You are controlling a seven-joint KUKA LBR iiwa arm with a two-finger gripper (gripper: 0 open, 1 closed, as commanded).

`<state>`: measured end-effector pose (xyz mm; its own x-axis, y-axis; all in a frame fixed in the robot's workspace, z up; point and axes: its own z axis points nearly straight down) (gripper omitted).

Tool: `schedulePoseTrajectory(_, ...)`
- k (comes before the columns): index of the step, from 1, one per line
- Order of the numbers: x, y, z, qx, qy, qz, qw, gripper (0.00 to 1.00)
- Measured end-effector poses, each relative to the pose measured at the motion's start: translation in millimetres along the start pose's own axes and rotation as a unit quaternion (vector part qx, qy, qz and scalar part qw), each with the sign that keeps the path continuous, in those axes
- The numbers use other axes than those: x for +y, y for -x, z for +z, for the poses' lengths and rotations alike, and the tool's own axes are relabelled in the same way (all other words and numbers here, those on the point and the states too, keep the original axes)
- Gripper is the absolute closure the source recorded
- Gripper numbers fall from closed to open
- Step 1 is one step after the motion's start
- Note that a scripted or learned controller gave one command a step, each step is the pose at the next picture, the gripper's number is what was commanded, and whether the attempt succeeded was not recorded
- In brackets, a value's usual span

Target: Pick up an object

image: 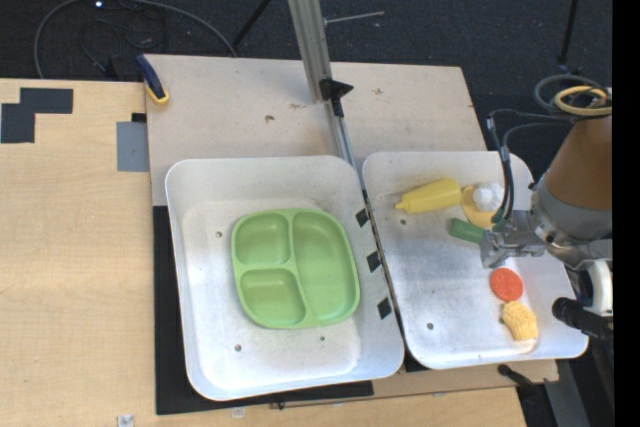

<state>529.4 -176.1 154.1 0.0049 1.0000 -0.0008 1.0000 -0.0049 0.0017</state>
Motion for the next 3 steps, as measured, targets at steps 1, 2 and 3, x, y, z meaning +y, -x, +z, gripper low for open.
schedulePoseTrajectory(1, 3.8, -2.1, -62.2, 0.0, 0.001, -0.003, 1.0, 1.0)
schedulePoseTrajectory(2, 4.5, -1.5, -89.1, 0.0, 0.0, -0.003, 1.0, 1.0)
schedulePoseTrajectory(3, 7.9, -60.5, -94.4, 0.002, -0.002, -0.005, 1.0, 1.0)
